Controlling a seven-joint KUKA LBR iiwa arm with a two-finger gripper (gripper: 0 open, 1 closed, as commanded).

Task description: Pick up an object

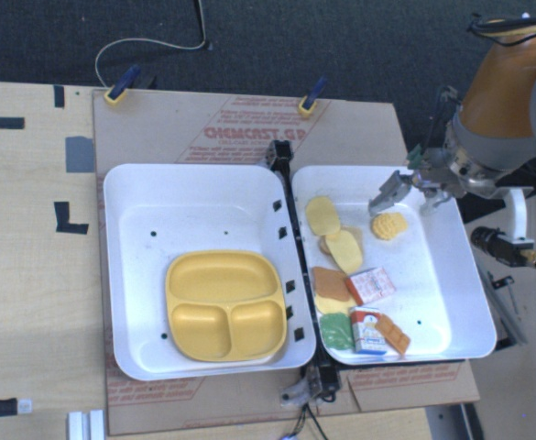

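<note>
Camera view: small yellow ridged corn piece [388, 225] just below claw [401, 191]

I see two bins side by side on the tabletop [29, 246]. Left bin [130, 200] holds a divided tray [225, 304]. Right bin [451, 291] holds scattered food pieces [345, 287] toward its left side; claw [398, 191] hangs above its rear.

A dark blue-grey carpet [322, 26] covers the floor behind the bench. The light wooden bench top [29, 273] carries a brown cardboard sheet [240, 131], held by two clamps [121, 85].
</note>
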